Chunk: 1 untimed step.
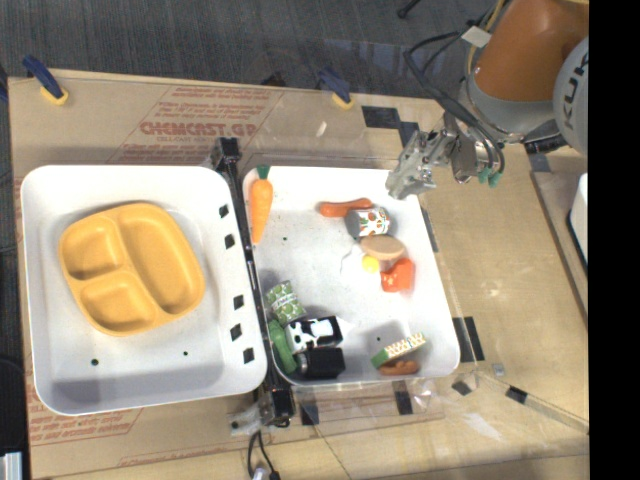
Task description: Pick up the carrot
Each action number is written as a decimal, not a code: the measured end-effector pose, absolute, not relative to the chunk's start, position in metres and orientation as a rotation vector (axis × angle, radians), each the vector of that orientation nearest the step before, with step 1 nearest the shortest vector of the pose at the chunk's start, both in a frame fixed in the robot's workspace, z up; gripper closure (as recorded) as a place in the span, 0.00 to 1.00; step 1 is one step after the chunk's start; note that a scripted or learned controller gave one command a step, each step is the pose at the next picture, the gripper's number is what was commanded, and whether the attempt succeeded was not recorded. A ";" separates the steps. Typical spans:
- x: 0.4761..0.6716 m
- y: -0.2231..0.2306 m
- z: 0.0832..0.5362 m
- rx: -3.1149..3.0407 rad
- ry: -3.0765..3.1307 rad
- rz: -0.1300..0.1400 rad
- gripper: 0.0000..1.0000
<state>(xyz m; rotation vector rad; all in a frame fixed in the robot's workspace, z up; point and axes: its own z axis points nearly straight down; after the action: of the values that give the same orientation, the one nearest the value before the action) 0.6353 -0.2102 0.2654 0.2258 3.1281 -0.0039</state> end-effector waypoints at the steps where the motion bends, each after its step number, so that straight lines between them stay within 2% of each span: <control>1: 0.649 -0.211 0.286 0.214 3.128 -0.003 1.00</control>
<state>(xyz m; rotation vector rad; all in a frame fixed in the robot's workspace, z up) 0.6487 -0.2107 0.2863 0.2137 3.1283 -0.0030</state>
